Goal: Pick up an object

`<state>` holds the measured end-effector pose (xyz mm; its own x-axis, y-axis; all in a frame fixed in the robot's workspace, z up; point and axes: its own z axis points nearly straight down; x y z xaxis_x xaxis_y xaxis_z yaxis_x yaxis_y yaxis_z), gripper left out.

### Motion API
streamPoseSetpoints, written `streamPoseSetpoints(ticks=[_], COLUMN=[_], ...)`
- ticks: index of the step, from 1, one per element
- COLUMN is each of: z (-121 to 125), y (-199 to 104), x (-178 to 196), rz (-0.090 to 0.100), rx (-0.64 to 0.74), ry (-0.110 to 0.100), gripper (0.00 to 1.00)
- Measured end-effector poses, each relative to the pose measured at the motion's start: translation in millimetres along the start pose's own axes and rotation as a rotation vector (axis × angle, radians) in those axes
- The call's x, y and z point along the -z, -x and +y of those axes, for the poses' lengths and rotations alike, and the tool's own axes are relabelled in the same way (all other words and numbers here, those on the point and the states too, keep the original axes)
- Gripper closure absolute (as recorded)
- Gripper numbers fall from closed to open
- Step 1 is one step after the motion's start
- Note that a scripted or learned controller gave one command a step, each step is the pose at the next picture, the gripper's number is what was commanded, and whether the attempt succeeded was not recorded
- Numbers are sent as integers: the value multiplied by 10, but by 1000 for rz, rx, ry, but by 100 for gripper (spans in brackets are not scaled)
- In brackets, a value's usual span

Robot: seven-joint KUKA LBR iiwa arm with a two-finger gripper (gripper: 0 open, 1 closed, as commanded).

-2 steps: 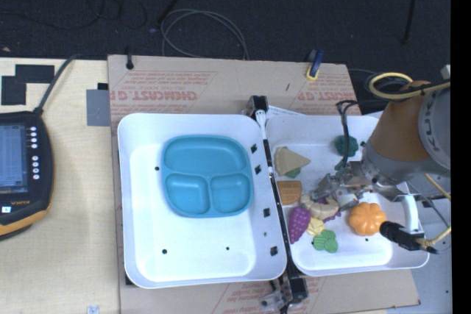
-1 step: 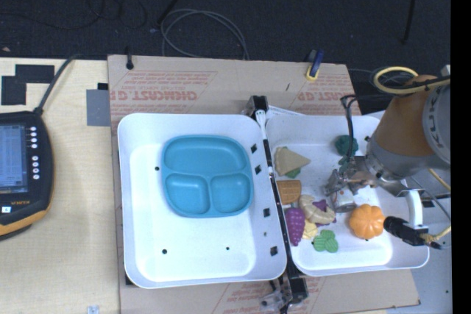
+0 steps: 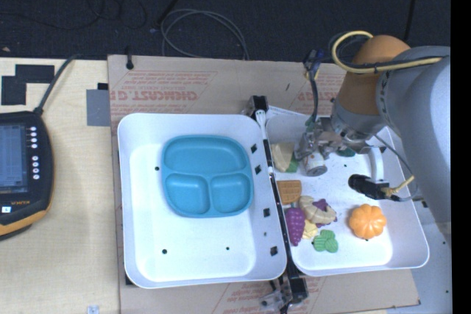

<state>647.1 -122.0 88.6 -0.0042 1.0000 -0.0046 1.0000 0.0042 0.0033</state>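
The gripper (image 3: 315, 158) hangs low in the right bin (image 3: 412, 250), the pale cheese wedge (image 3: 281, 157) lying just to its left, though its finger state I cannot tell.

Glossy white plastic bins (image 3: 140, 158) sit on matt brown cardboard (image 3: 191, 84); a smooth blue plastic tray (image 3: 206, 176) and a shiny orange plastic pumpkin (image 3: 366, 221) lie inside, beside the arm's (image 3: 412, 92) smooth grey casing.

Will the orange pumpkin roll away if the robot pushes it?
Probably a little. The pumpkin looks round and ribbed, so it might wobble or roll. It seems like smooth plastic, likely light and slippery. The bin wall beside it should stop it.
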Motion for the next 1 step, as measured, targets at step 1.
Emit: streamPoseSetpoints(ticks=[1], z=[-7], y=[-707], x=[1063], rz=[7], rx=[2], ry=[4], gripper=[100])
